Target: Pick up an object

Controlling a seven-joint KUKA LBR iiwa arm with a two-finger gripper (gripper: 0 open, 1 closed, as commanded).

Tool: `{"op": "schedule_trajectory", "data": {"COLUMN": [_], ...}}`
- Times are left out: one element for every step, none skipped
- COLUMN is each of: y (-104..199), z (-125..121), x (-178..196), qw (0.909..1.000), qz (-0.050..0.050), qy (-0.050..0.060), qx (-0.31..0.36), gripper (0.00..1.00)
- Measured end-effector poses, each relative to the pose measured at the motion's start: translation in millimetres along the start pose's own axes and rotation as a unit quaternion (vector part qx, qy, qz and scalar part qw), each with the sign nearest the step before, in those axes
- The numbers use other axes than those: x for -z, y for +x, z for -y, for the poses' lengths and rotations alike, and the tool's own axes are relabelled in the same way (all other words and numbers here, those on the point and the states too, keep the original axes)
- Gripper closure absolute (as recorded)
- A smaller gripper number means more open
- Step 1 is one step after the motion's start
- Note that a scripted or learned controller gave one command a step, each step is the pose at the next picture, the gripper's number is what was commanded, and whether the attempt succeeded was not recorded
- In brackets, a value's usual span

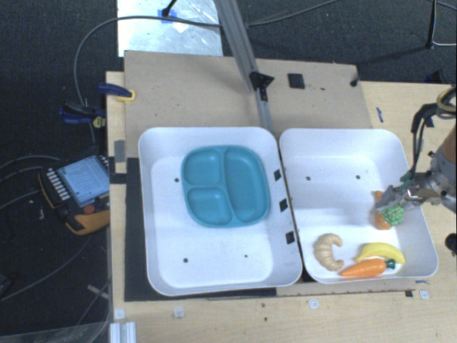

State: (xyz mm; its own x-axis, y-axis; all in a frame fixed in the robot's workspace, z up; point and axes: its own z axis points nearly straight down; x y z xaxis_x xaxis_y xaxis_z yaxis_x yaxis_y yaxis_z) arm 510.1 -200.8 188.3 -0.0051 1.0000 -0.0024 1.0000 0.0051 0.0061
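Counting 2 bins (214, 281) | 1 blue tray (226, 186) | 1 croissant (328, 251) | 1 banana (381, 251) | 1 carrot (364, 268) | gripper (391, 204) state unclear

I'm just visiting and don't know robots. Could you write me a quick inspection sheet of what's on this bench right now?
Surface: two shallow white bins side by side, left bin and right bin, on a brown board.
Job's things: in the right bin, a croissant, a banana, a carrot, and a small green and orange item by the gripper.
Clutter: a blue divided plate in the left bin.
Grippers: the gripper sits low at the right bin's right side, right at the green and orange item; a grasp cannot be confirmed.
Cables: several run over the dark floor.
Surroundings: a handheld control pad left of the bench; clamps nearby.
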Motion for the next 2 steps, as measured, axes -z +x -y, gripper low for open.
{"op": "schedule_trajectory", "data": {"y": [2.8,61.3], "z": [-6.8,-10.8], "x": [63.2,54.7], "qw": [1.0,1.0], "qz": [0.0,-0.002], "qy": [-0.001,0.002], "qx": [0.001,0.003], "gripper": [1.0,1.0]}}
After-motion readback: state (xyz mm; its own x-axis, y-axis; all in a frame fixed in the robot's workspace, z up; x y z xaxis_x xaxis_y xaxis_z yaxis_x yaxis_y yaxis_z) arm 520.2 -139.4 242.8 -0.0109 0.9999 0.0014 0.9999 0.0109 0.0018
